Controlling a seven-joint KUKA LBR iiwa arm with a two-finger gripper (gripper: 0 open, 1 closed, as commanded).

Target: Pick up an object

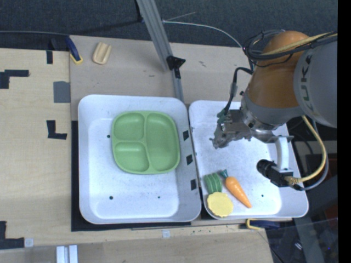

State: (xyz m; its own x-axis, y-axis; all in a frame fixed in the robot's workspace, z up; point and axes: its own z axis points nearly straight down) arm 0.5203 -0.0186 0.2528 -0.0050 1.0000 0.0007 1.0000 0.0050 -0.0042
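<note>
Right now the gripper (219, 138) hangs over the right bin (241, 111), its opening impossible to tell. Nearest it, the toy carrot (238, 192) lies toward the bin's near edge, long axis slanting near-right.

Pale wooden bench (33, 147), dark carpet (66, 7)

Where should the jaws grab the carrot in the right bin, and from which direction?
Probably across the carrot's thick orange middle, coming straight down from above. It lies flat and slanted, green top towards the upper left and tip to the lower right, so the jaws should close across its width. The yellow disc sits close on its left, so staying towards the tip half gives more room.
</note>
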